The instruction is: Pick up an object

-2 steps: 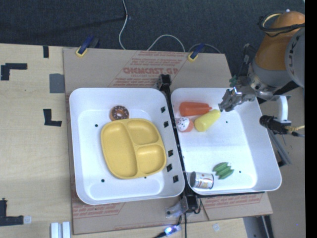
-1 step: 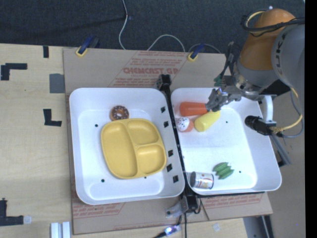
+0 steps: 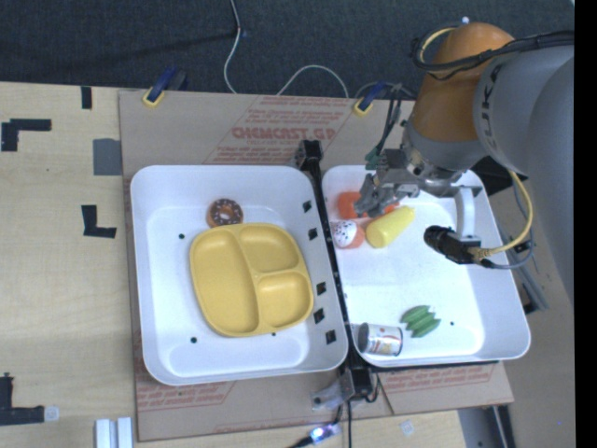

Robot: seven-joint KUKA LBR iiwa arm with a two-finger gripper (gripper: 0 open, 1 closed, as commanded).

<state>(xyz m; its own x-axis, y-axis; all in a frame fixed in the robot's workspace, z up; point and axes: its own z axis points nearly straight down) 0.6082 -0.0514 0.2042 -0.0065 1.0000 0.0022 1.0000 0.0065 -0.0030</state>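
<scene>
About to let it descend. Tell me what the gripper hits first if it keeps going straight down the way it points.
Likely the orange object beside the yellow one, just under the gripper in the right bin; depth is unclear.

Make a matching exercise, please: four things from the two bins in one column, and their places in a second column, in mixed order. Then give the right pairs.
Things:
1. yellow divided plate
2. chocolate donut
3. green vegetable
4. small can

Places:
A. right bin, lying at the near left corner
B. left bin, at the plate's far edge
C. left bin, in the middle
D. right bin, near side, right of the can

Pairs: 1-C, 2-B, 3-D, 4-A
</scene>
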